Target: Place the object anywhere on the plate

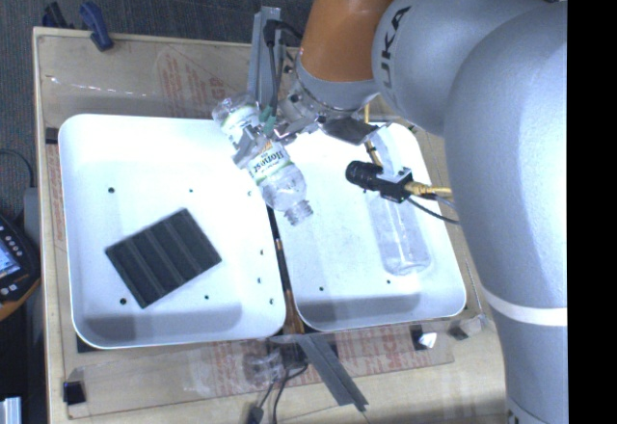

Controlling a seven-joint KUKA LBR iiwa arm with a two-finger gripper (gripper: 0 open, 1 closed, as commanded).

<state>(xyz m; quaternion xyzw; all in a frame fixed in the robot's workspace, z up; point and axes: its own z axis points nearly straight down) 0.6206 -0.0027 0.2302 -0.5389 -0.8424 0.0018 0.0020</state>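
Grey and bulky, the arm (pixel 492 123) fills the right side of the frame, its orange band (pixel 352 17) at upper centre above the wrist. From the wrist the gripper (pixel 258 135) reaches toward the seam between the two bins, and a clear plastic water bottle (pixel 265 157) sits between its fingers, held around its upper body near the label. That bottle slants from upper left to lower right, its cap end (pixel 301 211) pointing down toward the centre of the frame, over the inner edge of the right bin (pixel 376 311). Whether the bottle touches the bin rim cannot be told. A second clear bottle (pixel 397 229) lies in the right bin, running nearly top to bottom along that bin's right part, partly under a small black fitting (pixel 378 177) with a brass end that juts from the arm. In the left bin (pixel 87 220) a dark ribbed rectangular plate (pixel 164 256) lies flat, turned at an angle, in the lower middle of the bin and well apart from the held bottle. Both bins rest on a wooden bench (pixel 145 66).
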